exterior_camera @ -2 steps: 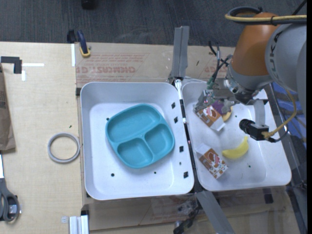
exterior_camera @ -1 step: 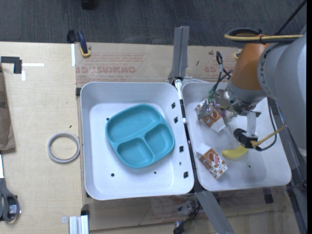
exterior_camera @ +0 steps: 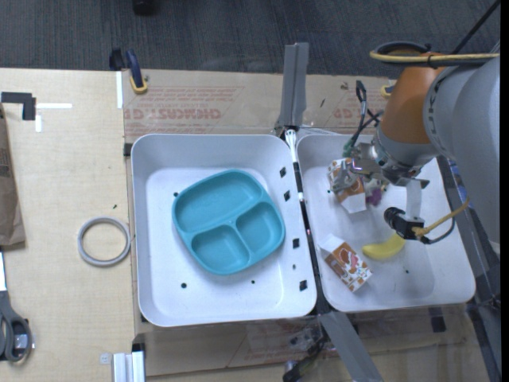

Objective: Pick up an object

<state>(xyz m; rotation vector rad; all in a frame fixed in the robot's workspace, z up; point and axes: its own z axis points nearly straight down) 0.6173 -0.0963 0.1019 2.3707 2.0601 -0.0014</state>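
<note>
you have the grey arm with its orange band reaching in from the right, and its two-finger gripper is down in the right-hand shallow white plastic bin, right at a small crumpled packet with brown and white printing. whether the jaws are spread or closed you cannot tell from here; the wrist and cabling cover them, so don't assume anything is held.

that packet looks like the likeliest pick, sitting near the bin's far left part, just beside the dividing wall. its wrinkled, foil-like surface would probably deform under a squeeze. nearer you lie a curved yellow plastic banana, smooth and rounded, likely to roll off a pinch, and a flat orange-and-white printed carton lying low on the floor, hard to get fingers under.

the left-hand white bin carries a teal three-compartment plastic plate, glossy and shallow. a grey ring rests on the pale wooden bench, well apart from the work.
</note>
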